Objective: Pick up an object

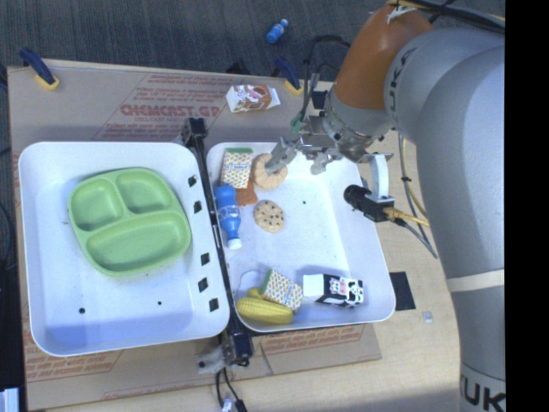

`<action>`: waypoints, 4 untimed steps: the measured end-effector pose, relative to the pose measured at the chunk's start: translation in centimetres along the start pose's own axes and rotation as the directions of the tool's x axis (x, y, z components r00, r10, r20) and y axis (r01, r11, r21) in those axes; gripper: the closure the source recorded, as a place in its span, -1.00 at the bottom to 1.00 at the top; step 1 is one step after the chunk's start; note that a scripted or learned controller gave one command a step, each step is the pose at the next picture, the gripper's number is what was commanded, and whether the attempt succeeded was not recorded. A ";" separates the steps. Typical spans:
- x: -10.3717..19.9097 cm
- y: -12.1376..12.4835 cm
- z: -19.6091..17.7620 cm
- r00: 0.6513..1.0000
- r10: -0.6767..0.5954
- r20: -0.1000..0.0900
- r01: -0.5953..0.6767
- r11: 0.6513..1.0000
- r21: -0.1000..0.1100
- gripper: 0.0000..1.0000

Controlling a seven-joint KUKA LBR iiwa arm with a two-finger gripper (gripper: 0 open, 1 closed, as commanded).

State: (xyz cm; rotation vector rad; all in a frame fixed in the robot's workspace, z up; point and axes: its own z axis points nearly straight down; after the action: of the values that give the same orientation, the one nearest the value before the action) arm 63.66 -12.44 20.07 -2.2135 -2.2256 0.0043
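My gripper (299, 159) hangs over the back of the right bin (369, 256), its two fingers spread open with nothing between them. Its left finger (280, 155) is just above a pale round cookie (268, 177). A chocolate-chip cookie (269, 216) lies a little nearer the front. Along the bin's left wall are a snack packet (236, 166) and a blue bottle (226, 214). At the front lie a yellow corn cob (264, 311), a patterned packet (283, 288) and a black-and-white box (335, 289).
The left bin (43, 256) holds a green divided plate (129, 219). A small packet (252, 98) lies on the cardboard behind the bins. Blue clamps (40, 68) sit at the back edge. The arm's grey body (446, 144) fills the right side.
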 end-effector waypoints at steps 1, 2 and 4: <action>2.3 -1.2 9.8 1.000 0.001 0.003 -0.001 1.000 -0.004 -1.00; -0.3 -4.4 10.9 1.000 -0.001 0.000 0.001 1.000 0.000 -1.00; 2.5 -0.5 9.7 1.000 -0.001 0.005 0.001 1.000 -0.003 1.00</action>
State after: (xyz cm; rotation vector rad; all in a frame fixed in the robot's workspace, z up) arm 63.12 -9.97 10.33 -2.2167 -2.2305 0.0062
